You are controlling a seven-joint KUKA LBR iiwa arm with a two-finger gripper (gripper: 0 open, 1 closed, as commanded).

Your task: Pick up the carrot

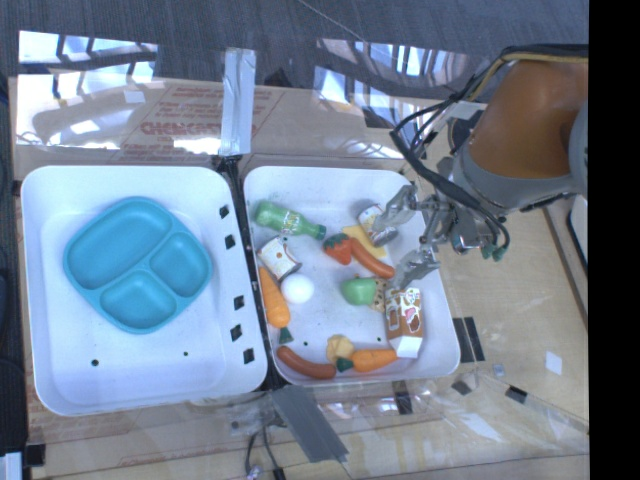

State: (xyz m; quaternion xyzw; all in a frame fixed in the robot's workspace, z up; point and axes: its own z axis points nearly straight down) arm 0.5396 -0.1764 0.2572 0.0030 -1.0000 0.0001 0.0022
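The claw (pixel 402 236) hangs over the right edge of the right bin (pixel 330 180). Its 2 fingers (pixel 398 206) are spread apart with nothing between them. A carrot (pixel 374 359) lies near the front edge of this bin, beside a sausage (pixel 306 364). Another carrot (pixel 273 297) lies along the left wall. The left bin (pixel 60 368) holds a blue tray (pixel 138 263).

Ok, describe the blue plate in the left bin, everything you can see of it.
The blue plate is a rounded, light blue tray that looks like plastic, split by raised ridges into three compartments: one large section along its upper left and two smaller ones toward the lower right. It lies flat, turned at an angle, on the floor of the left bin. Nothing rests in it, and it sits apart from the bin's walls.
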